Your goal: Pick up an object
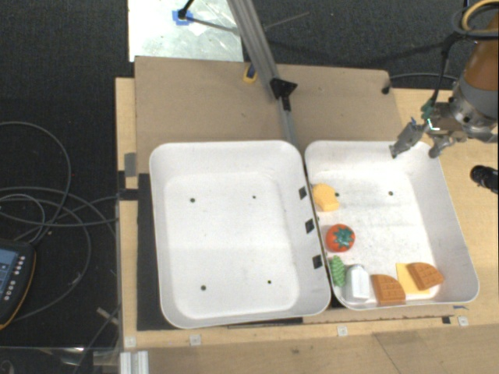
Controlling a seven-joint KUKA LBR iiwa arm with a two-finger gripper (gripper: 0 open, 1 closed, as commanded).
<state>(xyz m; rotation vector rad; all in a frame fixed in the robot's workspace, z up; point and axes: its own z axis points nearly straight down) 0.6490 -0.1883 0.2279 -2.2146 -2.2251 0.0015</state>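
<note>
Approach step in hand: the gripper (pixel 419 139) hangs spread and unladen over the right bin's (pixel 448 209) far right corner, well apart from the tomato (pixel 340 238) by its left wall, so descent there is needed.

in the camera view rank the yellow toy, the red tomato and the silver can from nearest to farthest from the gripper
From the gripper, above the right bin's far right corner:
1. Yellow toy, against the right bin's left wall, farthest up of the three.
2. Red tomato, just below it along the same wall.
3. Silver can, at the bin's near edge, beside a green toy.
</note>
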